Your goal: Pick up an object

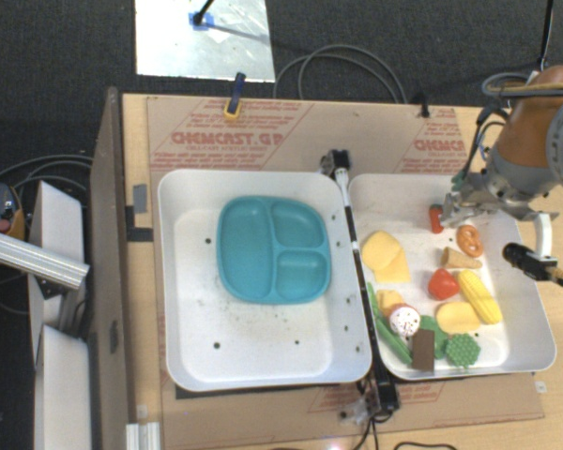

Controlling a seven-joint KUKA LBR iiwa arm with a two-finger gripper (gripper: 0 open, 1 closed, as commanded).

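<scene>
Right now you have two white bins side by side on the bench (131, 364): the left bin (192, 345) holds one teal plate (272, 251), the right bin (530, 345) a crowded heap of toy food. The arm (540, 129) reaches over the right bin's far corner, its jaws (455, 212) low by a small red piece (435, 218); you cannot tell whether they are apart or together, and nothing shows between them. Your likely trouble is the crowding: the jaws could nudge the red piece against the wall or catch the orange ring (469, 240) just beside it. Count one yellow wedge (385, 254), one tomato (443, 284), one corn cob (479, 296), one green broccoli (462, 350).
</scene>
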